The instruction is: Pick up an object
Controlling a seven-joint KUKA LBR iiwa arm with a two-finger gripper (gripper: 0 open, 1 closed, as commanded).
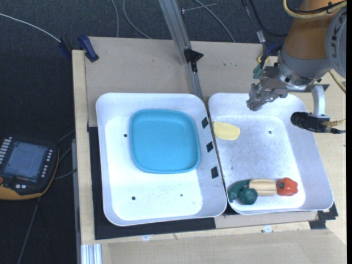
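- The gripper (256,103) hung over the far edge of the right bin (308,147), up near the back rim, on the end of the grey arm with the orange band (311,21).
- Couldn't really tell how the fingers stood, they were just a dark grey blob from this angle (nothing was visible between them though).
- Closest object to it was a pale yellow piece (226,131), lying flat on the right bin's floor by the left wall, below and to the left of the gripper, clearly apart from it.
- Along the near edge of the same bin sat a little row: a dark green lump (243,194), a tan roll-shaped thing (263,187) touching it, and a red tomato-looking piece (286,186) at the right end.
- The left bin (113,158) had a blue square plate (165,141) lying flat in its back half.
- A handheld pendant (25,166) with a screen lay on the dark floor, well left of the bench.
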